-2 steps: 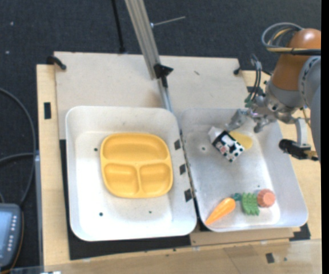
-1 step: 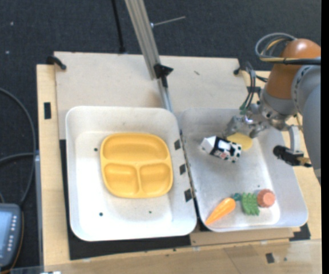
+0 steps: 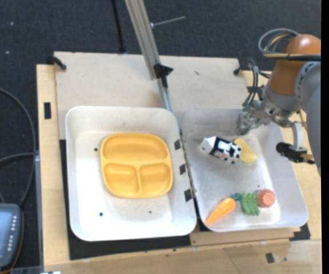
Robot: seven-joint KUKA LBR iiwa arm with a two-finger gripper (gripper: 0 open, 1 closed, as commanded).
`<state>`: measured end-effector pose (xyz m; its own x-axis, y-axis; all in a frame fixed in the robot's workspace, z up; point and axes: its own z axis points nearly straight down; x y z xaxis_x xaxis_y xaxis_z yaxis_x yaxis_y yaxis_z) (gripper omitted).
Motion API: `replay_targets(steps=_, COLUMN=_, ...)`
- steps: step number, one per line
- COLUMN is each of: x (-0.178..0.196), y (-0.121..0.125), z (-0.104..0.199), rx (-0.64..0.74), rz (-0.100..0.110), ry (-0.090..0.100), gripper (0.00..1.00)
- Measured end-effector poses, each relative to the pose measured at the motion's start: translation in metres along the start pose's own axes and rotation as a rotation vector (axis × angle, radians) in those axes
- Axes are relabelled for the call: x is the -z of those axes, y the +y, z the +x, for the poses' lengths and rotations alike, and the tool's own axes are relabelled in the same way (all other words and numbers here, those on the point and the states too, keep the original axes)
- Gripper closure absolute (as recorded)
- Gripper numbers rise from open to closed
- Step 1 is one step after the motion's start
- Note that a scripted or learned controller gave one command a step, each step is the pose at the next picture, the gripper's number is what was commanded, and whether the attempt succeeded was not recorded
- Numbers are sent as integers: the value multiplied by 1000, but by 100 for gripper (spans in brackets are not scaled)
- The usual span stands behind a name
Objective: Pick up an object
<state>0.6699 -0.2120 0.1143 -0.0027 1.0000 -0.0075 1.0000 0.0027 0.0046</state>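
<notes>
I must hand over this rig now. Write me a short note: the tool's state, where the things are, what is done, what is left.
Tool: low over the right bin's far side, just above the yellow piece; nothing seen in it.
Things: cow-patterned carton touching the yellow piece; carrot, green piece and orange-capped piece by the near rim. Yellow tray in the left bin.
Done: nothing lifted.
Left: grasp and lift one.

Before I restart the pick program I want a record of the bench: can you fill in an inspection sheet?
Surface: two white bins, left bin, right bin, side by side on a bench.
Job's things: right bin holds a cow-patterned carton, yellow item, carrot, green toy, orange-capped item.
Clutter: yellow divided plate in left bin.
Grippers: gripper above right bin's far edge.
Cables: black cable on floor.
Surroundings: metal pole, dark floor.
</notes>
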Motion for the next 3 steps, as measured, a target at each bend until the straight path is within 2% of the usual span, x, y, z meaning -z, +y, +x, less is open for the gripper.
replay_targets(steps=1, x=45, y=3, z=0, rx=0, rz=-2, ry=6, gripper=100)
replay_targets(steps=3, x=147, y=-6, z=-5, rx=0, rz=-3, ry=6, gripper=100)
